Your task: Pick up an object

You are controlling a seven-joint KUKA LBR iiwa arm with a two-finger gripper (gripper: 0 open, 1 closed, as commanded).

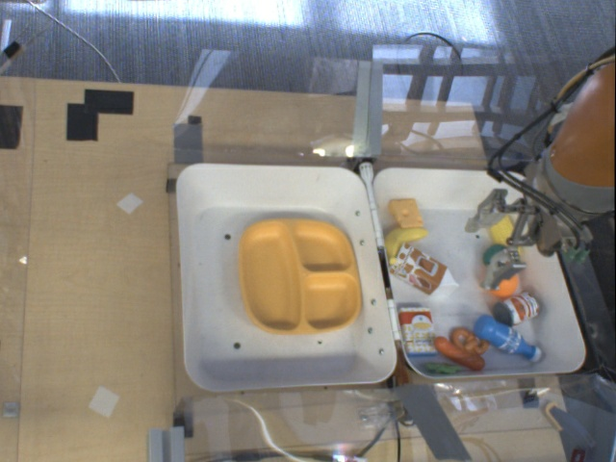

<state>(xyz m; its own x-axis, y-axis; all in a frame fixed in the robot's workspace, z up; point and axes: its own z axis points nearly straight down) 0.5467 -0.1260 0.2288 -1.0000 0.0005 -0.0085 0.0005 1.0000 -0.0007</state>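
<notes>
Seeing the gripper point(510, 221) low over the right bin point(448, 221), partly hiding a yellow toy point(500, 229); we can't tell the jaw state.

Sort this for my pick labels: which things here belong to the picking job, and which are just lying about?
Job:
gripper, above the right bin
its candidates there: blue bottle, yellow block, printed packet, small carton, hot dog

Lying about:
yellow divided tray in the left bin
black markers on the bench
cable
</notes>
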